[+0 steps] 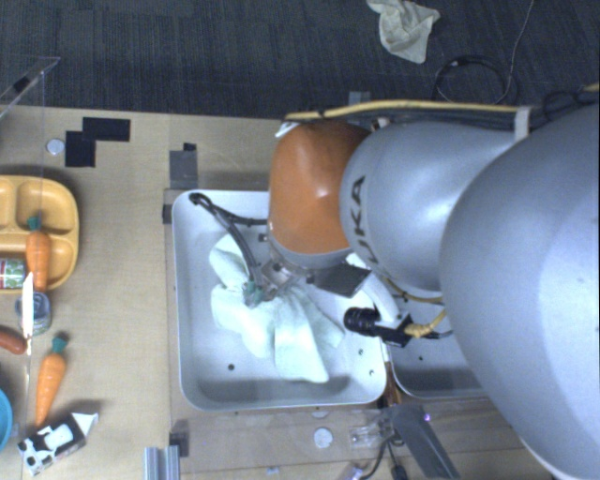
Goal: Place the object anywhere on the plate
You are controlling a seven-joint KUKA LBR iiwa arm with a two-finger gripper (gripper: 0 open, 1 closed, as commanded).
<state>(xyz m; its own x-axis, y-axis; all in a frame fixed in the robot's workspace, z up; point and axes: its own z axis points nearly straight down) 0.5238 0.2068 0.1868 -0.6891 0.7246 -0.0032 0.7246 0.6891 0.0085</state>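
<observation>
One gripper (251,292), clamp state unclear, sits on white cloth (281,333) mid-bin (187,366).

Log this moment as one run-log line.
arm: over left bin | tool: down on white cloth | grasp: unconfirmed | yellow plate: far left of bench

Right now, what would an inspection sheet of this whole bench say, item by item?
Surface: wooden bench bearing a white bin.
Job's things: white cloth crumpled in the bin; no plate seen there.
Clutter: yellow tray, two toy carrots, a small cow-patterned carton at left.
Grippers: gripper low over the cloth; grasp cannot be judged.
Cables: black cable on the floor; yellow hose on the arm.
Surroundings: dark carpet, a rag.
</observation>
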